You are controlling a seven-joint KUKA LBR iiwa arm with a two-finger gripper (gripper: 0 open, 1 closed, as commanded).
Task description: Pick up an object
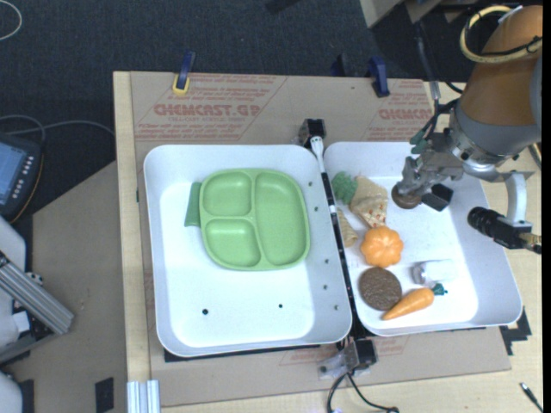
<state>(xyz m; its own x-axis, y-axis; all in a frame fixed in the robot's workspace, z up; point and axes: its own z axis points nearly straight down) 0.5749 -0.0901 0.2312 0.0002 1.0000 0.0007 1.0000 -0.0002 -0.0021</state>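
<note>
The arm [504, 67] comes in from the upper right of the frame, grey with an orange band, and its hand [417, 189] hangs over the upper middle of the right bin [491, 274]. Seen from above, the hand is a dark round lump; whether it is wide or narrow cannot be told, and nothing is seen in its grip.

The right bin carries the loose things, all in its left half. Just left of the hand, near the bin's upper left corner, lies a green piece [344, 185] touching a tan wedge [370, 200]. Below them sits an orange pumpkin [381, 246], and below that a brown round cookie [379, 287]. A carrot [410, 302] lies at a slant beside the cookie, toward the bin's lower edge, its green tip pointing to the upper right. Just above the carrot is a small grey and white thing [428, 271], too small to name.

The left bin [172, 299] holds a green tray [255, 218] with three compartments, lying in its upper middle part, with a darker green piece [191, 205] sticking out from under its left edge.

Both bins sit side by side on a desk [258, 106] covered with brown printed board, held by a yellow clamp [182, 77] and a blue clamp [378, 76] at the top edge.
</note>
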